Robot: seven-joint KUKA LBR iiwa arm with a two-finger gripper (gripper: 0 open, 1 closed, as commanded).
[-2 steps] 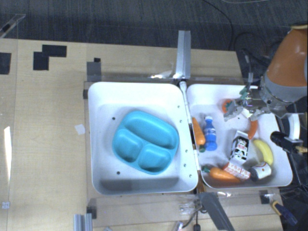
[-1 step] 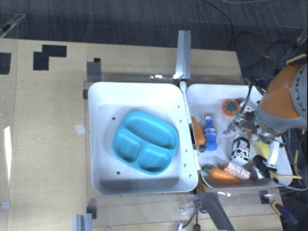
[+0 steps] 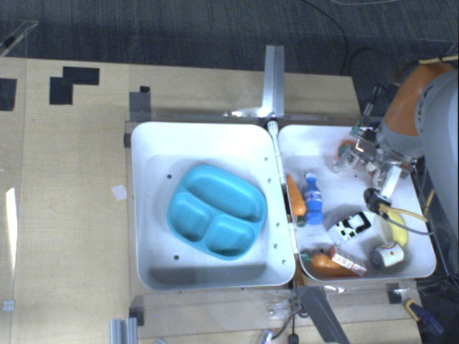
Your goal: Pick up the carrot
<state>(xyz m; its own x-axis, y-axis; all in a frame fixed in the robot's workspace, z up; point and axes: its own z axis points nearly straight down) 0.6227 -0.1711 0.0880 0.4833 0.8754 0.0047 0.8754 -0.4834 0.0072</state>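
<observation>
beside right bin's left wall, carrot [image 3: 295, 195]

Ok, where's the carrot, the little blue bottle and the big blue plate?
carrot [image 3: 295, 196]: camera view, middle of its orange body, along the right bin's left wall.
blue bottle [image 3: 313, 201]: camera view, middle of the bottle, just right of the carrot.
blue plate [image 3: 216, 211]: camera view, the ridge between its compartments, in the left bin.

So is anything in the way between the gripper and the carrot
Partly. The gripper sits at the far side of the right bin. The carrot lies along the divider wall, and the blue bottle lies right beside it on the gripper's side, crowding a sideways approach. From above, nothing covers it.
</observation>
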